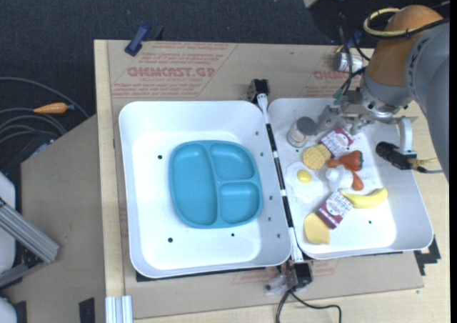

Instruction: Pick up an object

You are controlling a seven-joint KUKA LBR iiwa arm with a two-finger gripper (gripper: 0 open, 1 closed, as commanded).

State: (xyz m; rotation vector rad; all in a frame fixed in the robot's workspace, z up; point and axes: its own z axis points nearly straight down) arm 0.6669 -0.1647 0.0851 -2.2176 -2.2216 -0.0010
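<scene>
Bench (178, 64) of pale board fills most of the view, with red lettering printed across its far part. Two white bins sit on it side by side, their rims touching along the middle. The left bin (143, 136) holds a blue tray (214, 182) with three compartments, lying near its centre. The right bin (407, 221) holds a cluster of small toy foods. The arm (400, 50) comes in from the right over the far corner of that bin — grey, with its orange band uppermost. Its gripper (341, 116) hangs low over the far part of the right bin, just above the cluster; whether its fingers are apart or closed cannot be told from this angle, and nothing is seen between them.

Among the foods, a banana (365, 198) lies toward the right, a yellow piece (316, 229) at the near end, and a red-and-white packet (333, 208) between them. A second packet (335, 142) lies just under the gripper, beside a waffle (315, 156). A red piece (350, 161) sits right of these, a fried egg (303, 175) to the left — and a grey disc (305, 126) at the far edge.
</scene>
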